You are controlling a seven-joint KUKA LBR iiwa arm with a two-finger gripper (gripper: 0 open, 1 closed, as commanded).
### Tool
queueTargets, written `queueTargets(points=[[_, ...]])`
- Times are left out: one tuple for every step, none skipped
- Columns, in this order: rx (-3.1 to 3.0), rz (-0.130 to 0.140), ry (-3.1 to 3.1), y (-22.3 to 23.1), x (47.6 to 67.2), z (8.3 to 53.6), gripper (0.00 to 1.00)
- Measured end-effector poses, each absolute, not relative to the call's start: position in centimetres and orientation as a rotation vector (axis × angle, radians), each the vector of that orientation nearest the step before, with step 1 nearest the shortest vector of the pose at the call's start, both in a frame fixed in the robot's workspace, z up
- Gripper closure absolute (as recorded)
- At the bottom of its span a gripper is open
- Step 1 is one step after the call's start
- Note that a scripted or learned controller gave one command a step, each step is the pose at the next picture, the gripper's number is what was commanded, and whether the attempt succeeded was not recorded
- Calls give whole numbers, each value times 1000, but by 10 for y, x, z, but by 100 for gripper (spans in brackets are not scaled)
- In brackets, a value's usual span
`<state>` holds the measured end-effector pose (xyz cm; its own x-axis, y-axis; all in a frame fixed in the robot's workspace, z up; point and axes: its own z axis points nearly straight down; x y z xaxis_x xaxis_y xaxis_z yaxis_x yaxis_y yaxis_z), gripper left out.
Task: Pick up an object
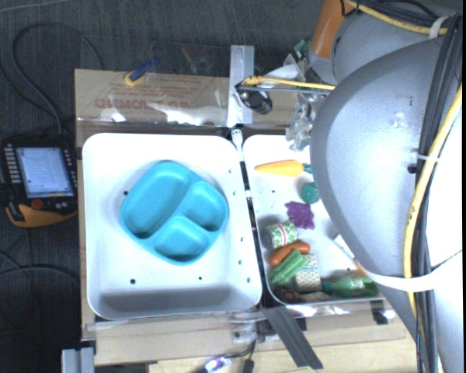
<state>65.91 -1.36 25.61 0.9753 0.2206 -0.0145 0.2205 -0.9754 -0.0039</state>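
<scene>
Cannot tell the opening of the end effector (299,133), nor see anything held in it; appears to hang at the far end of the right bin (249,208), half masked by the bulky grey arm (388,162). Just nearer than that, an orange carrot-shaped toy (279,166) lying crosswise, seemingly the closest candidate for a pick. Further along the bin, a small teal piece (308,193), then a purple grape-like cluster (299,214), both apart from the carrot toy. Beyond those, a tight huddle: a green-and-white can (282,234), an orange-red toy (290,252) and a green pod (289,267) touching one another, with a dark green cucumber-like toy (348,287) at the near end. Across the divider, the left bin (101,208) carrying only a blue divided tray (175,210).

Likely risks from here: closing on air beside the slim, rounded carrot toy, or nudging it so that it rolls against the bin wall; clipping the bin's far rim on descent, given how close to it the tool sits; dragging several pieces at once if aimed at the huddle.
</scene>
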Motion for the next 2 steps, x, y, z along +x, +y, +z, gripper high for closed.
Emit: queueTargets(points=[[-3130, 5, -320, -62, 659, 382, 100], [-3073, 12, -663, -33, 644, 255, 100]])
